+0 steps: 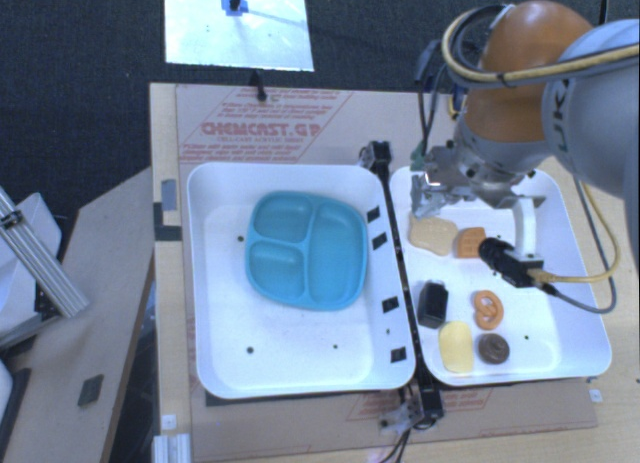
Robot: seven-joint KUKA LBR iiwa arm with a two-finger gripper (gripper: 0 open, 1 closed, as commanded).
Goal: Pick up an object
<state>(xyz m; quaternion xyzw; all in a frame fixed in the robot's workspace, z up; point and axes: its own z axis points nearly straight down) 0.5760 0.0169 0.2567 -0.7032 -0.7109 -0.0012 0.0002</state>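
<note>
Nothing is looking lifted yet — the claw [440, 196] is hanging low over the right bin [575, 351], just above the pale bread-like piece [432, 235], and whether it is apart or together I cannot tell. An orange piece [470, 242], pretzel [488, 308], black block [432, 303], yellow piece [456, 345] and brown round [493, 349] are crowding nearby — the blue plate [306, 249] is lying in the left bin [215, 351].
</note>
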